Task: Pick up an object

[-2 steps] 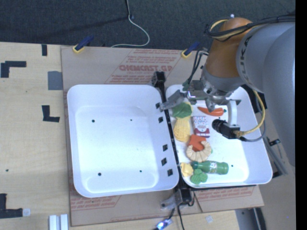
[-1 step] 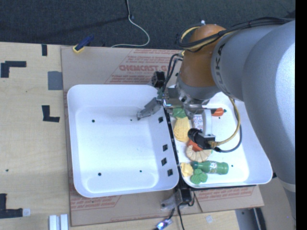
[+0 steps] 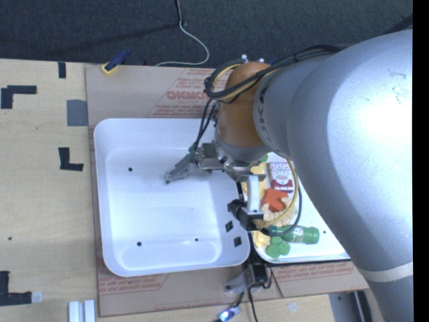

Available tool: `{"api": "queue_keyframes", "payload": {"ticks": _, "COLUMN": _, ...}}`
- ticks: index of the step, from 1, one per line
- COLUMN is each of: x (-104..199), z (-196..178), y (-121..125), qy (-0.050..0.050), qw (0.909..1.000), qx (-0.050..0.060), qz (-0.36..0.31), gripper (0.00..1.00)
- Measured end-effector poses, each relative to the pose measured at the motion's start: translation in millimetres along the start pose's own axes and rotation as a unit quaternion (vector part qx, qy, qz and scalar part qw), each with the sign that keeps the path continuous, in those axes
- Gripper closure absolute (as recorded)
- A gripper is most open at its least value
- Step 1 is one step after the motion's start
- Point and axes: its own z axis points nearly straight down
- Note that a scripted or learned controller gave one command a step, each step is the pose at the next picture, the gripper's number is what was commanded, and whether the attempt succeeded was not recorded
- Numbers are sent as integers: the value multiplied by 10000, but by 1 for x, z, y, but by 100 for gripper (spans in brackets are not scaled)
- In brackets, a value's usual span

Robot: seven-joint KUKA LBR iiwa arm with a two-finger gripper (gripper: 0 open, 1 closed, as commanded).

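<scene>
The arm hides most of the right bin; the gripper, fingers nearly together, grips nothing over the left bin.

Green bottle lying flat, right bin, near edge.

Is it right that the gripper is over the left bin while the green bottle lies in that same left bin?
Not quite. The camera view shows the gripper over the left bin, but the green bottle lies in the right bin, beside the other items.
</scene>
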Motion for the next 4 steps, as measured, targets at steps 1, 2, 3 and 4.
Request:
{"api": "queue_keyframes", "payload": {"ticks": 1, "x": -15, "z": -8, "y": 1, "qy": -125, "qw": 9999, "qx": -10, "qz": 63, "gripper": 100}}
{"api": "queue_keyframes", "payload": {"ticks": 2, "x": -11, "z": -4, "y": 0, "qy": -117, "qw": 9999, "qx": -29, "qz": 72, "gripper": 100}}
{"api": "queue_keyframes", "payload": {"ticks": 3, "x": -14, "z": -186, "y": -11, "qy": 84, "qw": 10000, "qx": -28, "qz": -42, "gripper": 100}}
{"api": "queue_keyframes", "payload": {"ticks": 4, "x": 50, "z": -235, "y": -23, "qy": 90, "qw": 9999, "qx": 36, "qz": -82, "gripper": 100}}
